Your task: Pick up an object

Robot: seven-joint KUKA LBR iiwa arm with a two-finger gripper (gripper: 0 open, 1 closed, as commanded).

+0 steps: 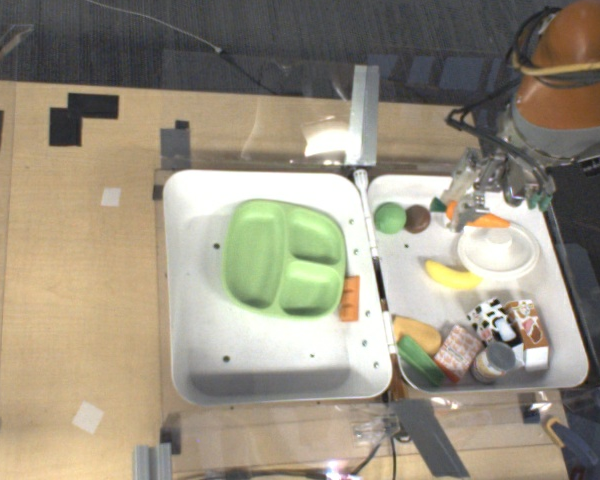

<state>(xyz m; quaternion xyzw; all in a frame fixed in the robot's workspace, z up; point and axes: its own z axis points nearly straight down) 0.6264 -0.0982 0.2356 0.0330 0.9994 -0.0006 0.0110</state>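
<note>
My gripper (466,200) hangs over the far end of the right bin (565,298), below the arm's orange band. Right beneath it lie an orange carrot (491,222) and a white bowl (497,251). A green ball (389,217) and a brown ball (417,218) sit just left of the gripper. A yellow banana (452,275) lies in the middle of the bin. I see nothing clearly held between the fingers.
The near end of the right bin is crowded with a cow-patterned item (490,318), a small carton (528,326), a can (492,361), a pink packet (458,348) and a green piece (418,358). The left bin (195,368) holds a green divided plate (283,256) and an orange block (350,298).
</note>
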